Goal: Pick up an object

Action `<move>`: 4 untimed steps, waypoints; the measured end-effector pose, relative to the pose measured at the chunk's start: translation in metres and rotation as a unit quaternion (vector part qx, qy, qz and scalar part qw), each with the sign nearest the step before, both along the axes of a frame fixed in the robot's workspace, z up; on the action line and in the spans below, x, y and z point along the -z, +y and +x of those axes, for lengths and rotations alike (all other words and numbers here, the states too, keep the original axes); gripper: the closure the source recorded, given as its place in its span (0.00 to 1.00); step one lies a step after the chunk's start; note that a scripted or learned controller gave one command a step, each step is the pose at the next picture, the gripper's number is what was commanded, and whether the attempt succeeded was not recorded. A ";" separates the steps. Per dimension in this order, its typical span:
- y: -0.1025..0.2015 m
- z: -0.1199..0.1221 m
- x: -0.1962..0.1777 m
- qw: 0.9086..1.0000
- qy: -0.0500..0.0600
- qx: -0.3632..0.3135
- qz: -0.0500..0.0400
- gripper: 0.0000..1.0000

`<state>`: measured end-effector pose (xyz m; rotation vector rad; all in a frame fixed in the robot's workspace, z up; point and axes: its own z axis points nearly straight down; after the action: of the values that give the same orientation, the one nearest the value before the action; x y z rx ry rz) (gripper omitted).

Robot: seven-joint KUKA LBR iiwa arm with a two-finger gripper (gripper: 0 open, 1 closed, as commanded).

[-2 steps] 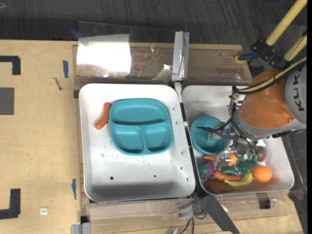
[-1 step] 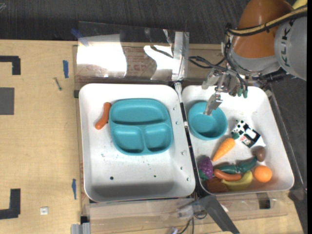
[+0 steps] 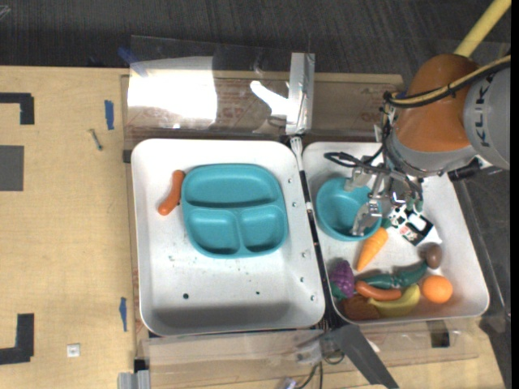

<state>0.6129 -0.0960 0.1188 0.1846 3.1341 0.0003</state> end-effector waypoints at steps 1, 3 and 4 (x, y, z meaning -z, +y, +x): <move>-0.002 -0.035 0.023 1.000 -0.006 0.010 -0.001 0.00; -0.063 0.011 -0.030 0.981 -0.006 -0.192 -0.002 0.00; -0.026 -0.019 0.016 0.990 -0.001 -0.139 0.001 0.00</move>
<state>0.5937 -0.1221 0.1032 -0.2534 3.1276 0.0028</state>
